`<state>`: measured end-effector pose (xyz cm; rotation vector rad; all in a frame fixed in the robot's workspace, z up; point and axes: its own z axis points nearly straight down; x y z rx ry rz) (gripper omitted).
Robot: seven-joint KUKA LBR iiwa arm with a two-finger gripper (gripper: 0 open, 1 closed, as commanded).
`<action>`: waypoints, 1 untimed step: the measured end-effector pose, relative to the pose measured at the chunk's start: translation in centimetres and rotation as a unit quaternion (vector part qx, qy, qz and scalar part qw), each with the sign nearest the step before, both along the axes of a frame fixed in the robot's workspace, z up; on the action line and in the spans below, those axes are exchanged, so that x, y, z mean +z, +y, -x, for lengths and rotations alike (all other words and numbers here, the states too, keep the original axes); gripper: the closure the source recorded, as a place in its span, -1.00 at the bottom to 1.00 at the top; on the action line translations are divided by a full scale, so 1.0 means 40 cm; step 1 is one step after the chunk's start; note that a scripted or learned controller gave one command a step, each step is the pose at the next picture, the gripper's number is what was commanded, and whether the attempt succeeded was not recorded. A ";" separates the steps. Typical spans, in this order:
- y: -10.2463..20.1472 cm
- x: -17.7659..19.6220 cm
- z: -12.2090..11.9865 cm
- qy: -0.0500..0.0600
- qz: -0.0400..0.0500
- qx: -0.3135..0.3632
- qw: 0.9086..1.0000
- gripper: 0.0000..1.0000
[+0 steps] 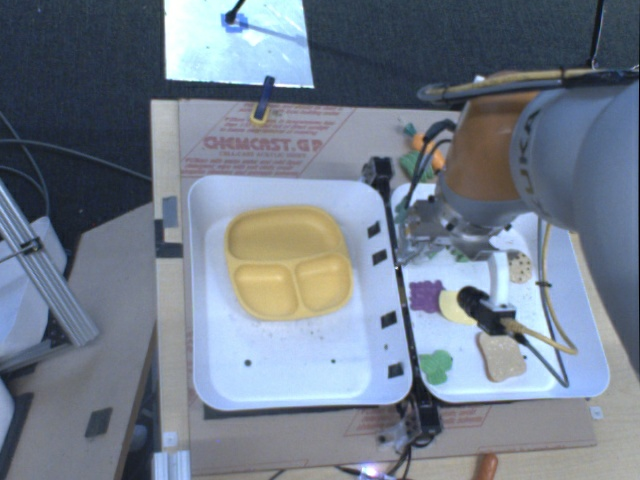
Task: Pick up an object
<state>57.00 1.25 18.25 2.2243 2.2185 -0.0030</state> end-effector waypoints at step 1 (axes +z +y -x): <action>0.174 0.061 -0.007 -0.002 -0.001 0.006 1.000 1.00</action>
